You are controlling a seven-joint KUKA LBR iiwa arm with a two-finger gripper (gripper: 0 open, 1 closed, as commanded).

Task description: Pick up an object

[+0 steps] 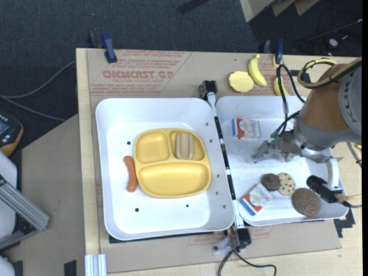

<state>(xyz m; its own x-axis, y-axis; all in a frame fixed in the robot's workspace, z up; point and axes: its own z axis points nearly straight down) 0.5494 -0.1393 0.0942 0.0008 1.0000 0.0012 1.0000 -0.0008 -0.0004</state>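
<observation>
My gripper [263, 153] hangs low over the middle of the right bin [270, 109], pointing left, with the grey and orange arm behind it on the right. Just beyond it lies a white milk carton [247, 128] with red and blue print. In front of it lie a dark cookie [271, 181] and a pale chocolate-chip cookie [286, 184], side by side. A larger brown round cookie [306, 202] rests at the front right. A small white, red and blue carton [257, 199] lies near the bin's front left corner. Nothing shows in the gripper.
The left bin [115, 154] holds a yellow divided plate [171, 180] with a tan bread piece [184, 145] in one compartment, and an orange sausage [130, 173] beside the plate. On the bench behind the right bin lie a banana [257, 71] and a yellow lump [241, 81].
</observation>
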